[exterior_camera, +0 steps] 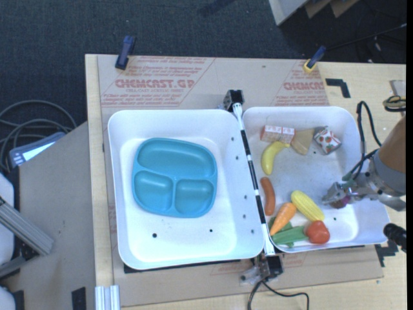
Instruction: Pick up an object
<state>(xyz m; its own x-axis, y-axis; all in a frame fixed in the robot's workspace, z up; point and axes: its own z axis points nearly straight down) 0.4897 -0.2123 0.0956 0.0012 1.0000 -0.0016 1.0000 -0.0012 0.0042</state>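
- Objects for picking lie in the right bin [255, 123]: a banana [271, 157], a small printed box [277, 133], a tan piece [300, 143] touching the box's right end, and a crumpled white wrapper-like item [326, 140] near the far right corner.
- Along the near side sit a sausage [268, 195], a carrot [282, 217], a corn cob [307, 206], a green vegetable [290, 236] and a tomato [317, 232], the last four packed close together.
- Left bin [122, 173] holds a blue divided plate [174, 177] with three compartments.
- Both bins rest side by side on the worktop [103, 82].
- Jaws [340, 196] hang low over the right bin's right side, just beside the corn cob; I cannot tell how far apart they are or whether anything is in them.
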